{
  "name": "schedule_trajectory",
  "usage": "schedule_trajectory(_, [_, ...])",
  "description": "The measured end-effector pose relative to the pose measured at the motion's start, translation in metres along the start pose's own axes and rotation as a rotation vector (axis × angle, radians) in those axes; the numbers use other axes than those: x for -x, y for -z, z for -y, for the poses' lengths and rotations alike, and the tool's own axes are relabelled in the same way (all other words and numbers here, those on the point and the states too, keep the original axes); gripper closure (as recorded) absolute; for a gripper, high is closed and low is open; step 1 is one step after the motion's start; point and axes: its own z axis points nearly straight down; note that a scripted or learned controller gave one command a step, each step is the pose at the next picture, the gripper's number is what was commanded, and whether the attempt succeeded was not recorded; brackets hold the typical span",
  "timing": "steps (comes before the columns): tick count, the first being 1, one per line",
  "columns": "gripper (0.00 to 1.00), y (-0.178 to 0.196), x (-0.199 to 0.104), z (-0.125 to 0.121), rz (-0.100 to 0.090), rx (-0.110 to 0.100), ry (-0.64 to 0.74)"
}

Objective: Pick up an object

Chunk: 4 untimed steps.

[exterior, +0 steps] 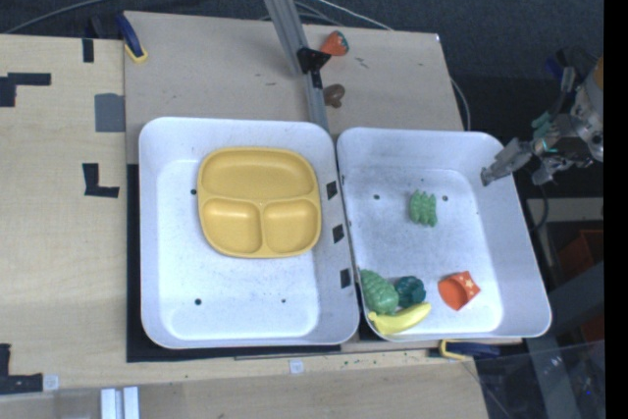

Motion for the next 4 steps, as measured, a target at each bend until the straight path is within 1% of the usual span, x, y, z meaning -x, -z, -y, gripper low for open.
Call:
schedule_trajectory(1, [0.0, 0.0, 0.0, 0.0, 0.0, 0.0, 0.0])
schedule_trajectory(2, [0.0, -0.053, 0.008, -0.005, 0.0, -0.005, -0.002])
schedule_trajectory(4, [0.0, -0.145, 0.006, 0.01, -0.001, -0.005, -0.001])
